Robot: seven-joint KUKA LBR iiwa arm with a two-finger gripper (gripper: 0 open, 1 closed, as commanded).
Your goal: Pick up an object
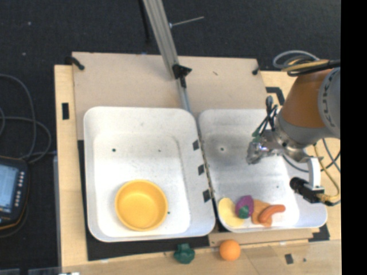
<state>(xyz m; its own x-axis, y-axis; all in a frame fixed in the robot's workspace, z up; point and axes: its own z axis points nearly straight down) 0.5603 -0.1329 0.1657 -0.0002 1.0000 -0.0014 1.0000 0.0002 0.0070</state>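
- Fingers: small metallic tip under the grey/orange arm, hanging over the right bin, mid part. Open or shut, I cannot tell; too small and blurred. Nothing visible between them.
- Step in hand, I judge: approach phase, pick not yet made. Fingers stand apart from the objects, which lie nearer the front edge of the bin.
- Next move probably needs: travel toward the front of the bin, then descend over one item, w/ enough gap to pass around it.
- Objects in right bin, front corner, crowded together: pale yellow piece, purple piece w/ green bit touching it, orange-red sausage-like piece.
- Crowding could make a clean grasp of one item difficult.
- Left bin: yellow bowl.
- On the bench, in front of the bins: orange ball, green thing.
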